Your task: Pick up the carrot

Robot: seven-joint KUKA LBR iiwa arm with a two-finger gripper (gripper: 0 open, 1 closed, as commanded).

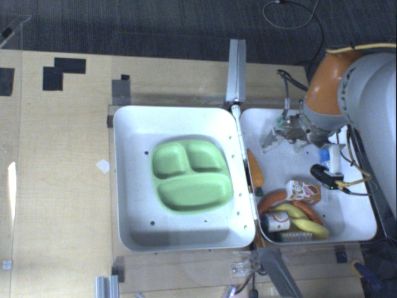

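Not yet grasped: slim orange carrot (254,170) lying against right white bin's (366,230) left wall. Metal two-finger hand (277,136) hovering near, apparently open, empty.

camera: fixed overhead | slanted down | frames both bins (124,166), arm (366,85) entering right

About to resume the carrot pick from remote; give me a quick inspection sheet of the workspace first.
Surface: wooden bench bearing the left bin and right bin.
Job's things: carrot lying against the right bin's left wall, apart from the hand.
Clutter: green divided plate in the left bin; toy food pile at the right bin's front.
Grippers: hand over the right bin's back, holding nothing seen.
Cables: black loop on the floor.
Surroundings: dark carpet.
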